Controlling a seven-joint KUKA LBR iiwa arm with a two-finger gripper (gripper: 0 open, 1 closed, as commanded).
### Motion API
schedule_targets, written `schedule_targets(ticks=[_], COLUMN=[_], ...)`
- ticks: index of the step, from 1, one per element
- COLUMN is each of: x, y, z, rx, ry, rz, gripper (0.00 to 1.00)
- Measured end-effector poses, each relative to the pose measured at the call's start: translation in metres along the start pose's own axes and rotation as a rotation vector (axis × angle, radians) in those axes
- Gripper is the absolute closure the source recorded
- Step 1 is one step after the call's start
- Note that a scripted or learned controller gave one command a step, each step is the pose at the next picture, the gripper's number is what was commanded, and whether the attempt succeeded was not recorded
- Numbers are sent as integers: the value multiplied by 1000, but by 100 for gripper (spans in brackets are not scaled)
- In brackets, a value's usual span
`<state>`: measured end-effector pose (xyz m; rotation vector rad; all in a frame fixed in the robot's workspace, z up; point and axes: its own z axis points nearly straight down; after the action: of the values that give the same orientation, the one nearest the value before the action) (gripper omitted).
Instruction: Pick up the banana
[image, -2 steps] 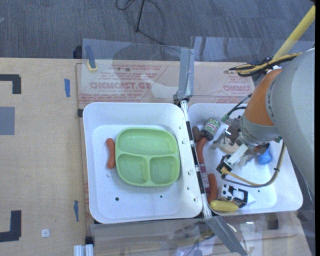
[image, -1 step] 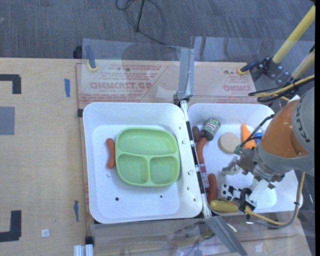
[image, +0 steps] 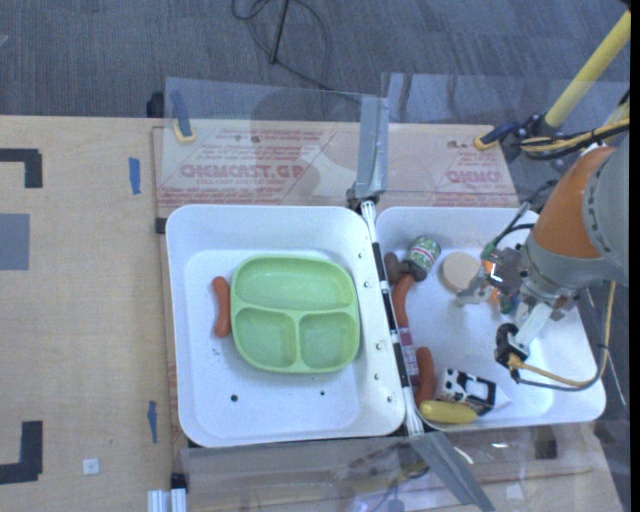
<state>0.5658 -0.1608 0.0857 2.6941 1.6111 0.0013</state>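
The banana (image: 448, 411) is small and yellow. It lies flat at the near edge of the right bin (image: 570, 395), close to the left corner. A black and white packet (image: 468, 387) touches it just behind. My gripper (image: 497, 288) hangs over the middle of the right bin, up and to the right of the banana and well apart from it. Nothing shows between its fingers.
The right bin also holds a green can (image: 422, 255), a tan disc (image: 460, 271), a brown piece (image: 393, 266) and two red sausages (image: 402, 298) (image: 425, 372) along its left wall. In the left bin (image: 200, 390) sit a green divided plate (image: 295, 312) and another sausage (image: 221, 305).
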Motion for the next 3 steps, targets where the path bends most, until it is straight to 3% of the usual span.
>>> schedule_targets(ticks=[1, 2, 3], x=[40, -21, -19], y=[-71, 29, -39], z=[-1, 1, 0], rx=[3, 2, 2], ry=[3, 0, 2], rz=[269, -136, -9], gripper=[0, 0, 0])
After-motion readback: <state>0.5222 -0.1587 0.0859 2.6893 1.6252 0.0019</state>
